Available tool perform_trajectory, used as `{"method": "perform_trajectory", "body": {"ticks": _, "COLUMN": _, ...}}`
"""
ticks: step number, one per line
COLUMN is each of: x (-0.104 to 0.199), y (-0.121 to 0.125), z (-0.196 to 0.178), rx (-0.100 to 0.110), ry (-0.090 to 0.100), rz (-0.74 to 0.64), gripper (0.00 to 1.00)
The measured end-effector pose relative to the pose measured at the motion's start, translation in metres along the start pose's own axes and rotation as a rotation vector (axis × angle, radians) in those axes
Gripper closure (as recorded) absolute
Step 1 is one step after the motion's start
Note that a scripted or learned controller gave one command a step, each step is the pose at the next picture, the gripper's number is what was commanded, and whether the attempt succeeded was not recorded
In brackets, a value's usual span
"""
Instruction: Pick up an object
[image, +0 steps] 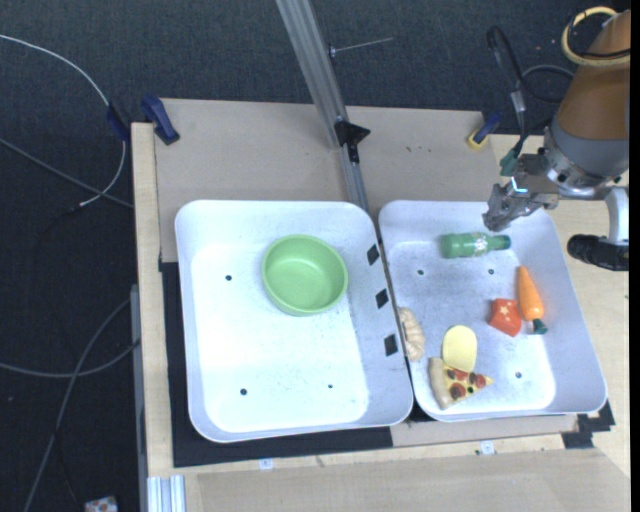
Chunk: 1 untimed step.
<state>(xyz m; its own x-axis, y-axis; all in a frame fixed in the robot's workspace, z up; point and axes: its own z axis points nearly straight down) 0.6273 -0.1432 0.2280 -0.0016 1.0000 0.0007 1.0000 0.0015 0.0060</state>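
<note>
Evidently the approach step of the pick is in hand: the two-finger gripper (499, 218) is seen low over the far edge of the right shallow white bin (570, 400), hanging from the grey arm with the orange band (592, 110). Nothing can be made out between its tips, and how wide they are set cannot be told from this slanted view, since the dark tips run together against the bin's rim.

The likeliest target is judged to be the small green plastic bottle (473, 244), which lies on its side near the far wall of that bin, its pale cap end pointing right. The claw is placed just above and beside that cap end, close to touching it, though contact cannot be confirmed.

For the next move, a short descent and a slight shift toward the bottle's body would be called for, with the tips set across its narrow width before closing.

Well apart from the claw, toward the near side of the same bin, an orange toy carrot (529, 293), a red toy pepper (505, 316), a yellow oval piece (460, 348) and a toy pizza slice (455, 383) are laid. A round green bowl (305, 273) is seated in the left white bin (210, 400).
</note>
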Motion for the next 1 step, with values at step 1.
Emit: {"method": "perform_trajectory", "body": {"ticks": 1, "x": 0.0544, "y": 0.0105, "z": -0.0142, "rx": 0.001, "ry": 0.002, "rz": -0.005, "gripper": 1.00}}
